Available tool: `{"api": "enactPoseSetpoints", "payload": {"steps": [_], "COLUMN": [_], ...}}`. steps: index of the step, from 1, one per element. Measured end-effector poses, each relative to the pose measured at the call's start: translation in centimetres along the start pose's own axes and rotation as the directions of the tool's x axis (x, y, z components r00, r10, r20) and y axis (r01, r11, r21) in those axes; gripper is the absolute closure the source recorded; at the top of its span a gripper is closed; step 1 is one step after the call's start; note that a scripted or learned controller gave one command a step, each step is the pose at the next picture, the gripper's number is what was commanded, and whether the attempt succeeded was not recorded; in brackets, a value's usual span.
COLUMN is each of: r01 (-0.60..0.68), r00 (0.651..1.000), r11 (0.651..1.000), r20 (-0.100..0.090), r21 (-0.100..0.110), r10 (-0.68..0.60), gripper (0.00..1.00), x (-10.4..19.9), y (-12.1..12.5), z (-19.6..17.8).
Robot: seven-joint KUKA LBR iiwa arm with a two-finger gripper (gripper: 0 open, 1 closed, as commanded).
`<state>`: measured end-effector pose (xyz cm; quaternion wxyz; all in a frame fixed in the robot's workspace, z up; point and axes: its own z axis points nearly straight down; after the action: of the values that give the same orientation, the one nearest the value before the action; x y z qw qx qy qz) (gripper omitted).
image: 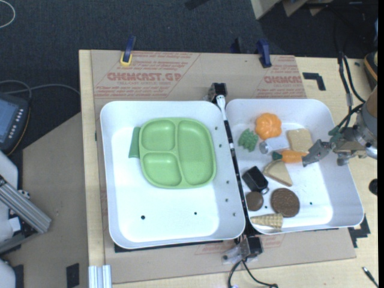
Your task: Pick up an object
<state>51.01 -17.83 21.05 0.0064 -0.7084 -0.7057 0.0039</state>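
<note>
**Orange toy carrot lies beside the gripper in the right bin**

Right of frame centre, the gripper [319,151] hangs low over the right bin [342,212], its fingers apart and clamping nothing. One fingertip sits just beside the toy carrot [292,156], which lies flat among play food. It looks light, stiff and smooth; its narrow middle offers the best hold.

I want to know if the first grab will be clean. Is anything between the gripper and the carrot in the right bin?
Nothing visible stands between them. The gripper sits just right of the carrot, its tip almost at the carrot's end. The beige block and the wedge slice lie beside the carrot, not in the way.
</note>
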Motion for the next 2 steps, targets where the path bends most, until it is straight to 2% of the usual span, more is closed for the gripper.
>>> {"api": "enactPoseSetpoints", "payload": {"steps": [1, 2], "r01": [0.004, 0.003], "r00": [1.000, 1.000], "r11": [1.000, 1.000], "r20": [0.003, 0.001], "r21": [-0.014, -0.008], "r10": [-0.004, -0.003], "gripper": [0.00, 0.00], "x": [0.0, 0.3], "y": [0.3, -0.7], "z": [-0.7, 4.6]}}
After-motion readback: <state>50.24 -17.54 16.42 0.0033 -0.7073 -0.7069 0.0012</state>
